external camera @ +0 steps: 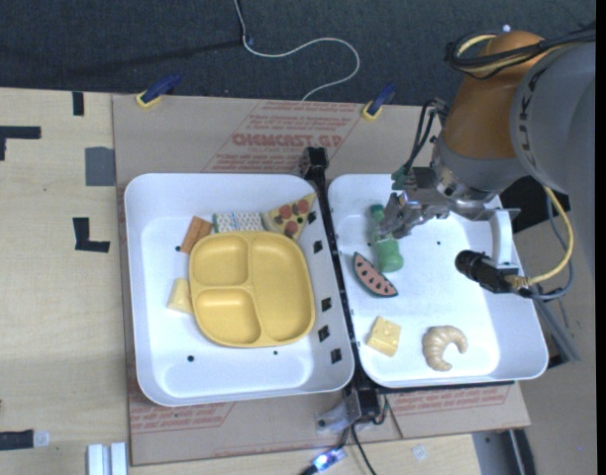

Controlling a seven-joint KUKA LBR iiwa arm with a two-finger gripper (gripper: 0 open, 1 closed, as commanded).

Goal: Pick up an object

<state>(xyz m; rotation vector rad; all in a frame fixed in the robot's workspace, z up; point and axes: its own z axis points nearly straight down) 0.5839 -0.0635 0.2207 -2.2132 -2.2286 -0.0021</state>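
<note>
The gripper (pixel 387 228) hangs right over the green block (pixel 389 255); whether it's wide or narrow, I cannot tell. Best to drop straight, clear of the watermelon slice (pixel 374 274).

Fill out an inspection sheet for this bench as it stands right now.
Surface: two white bins side by side, left bin and right bin, on a cardboard sheet.
Job's things: right bin holds a green object, watermelon slice, cheese wedge and croissant.
Clutter: left bin holds a yellow divided plate lying over several toy foods, including a pizza slice.
Grippers: gripper low over the green object; grasp cannot be told.
Cables: white cable on the dark floor; yellow and black cables along the arm.
Surroundings: blue clips on the cardboard's far edge.
</note>
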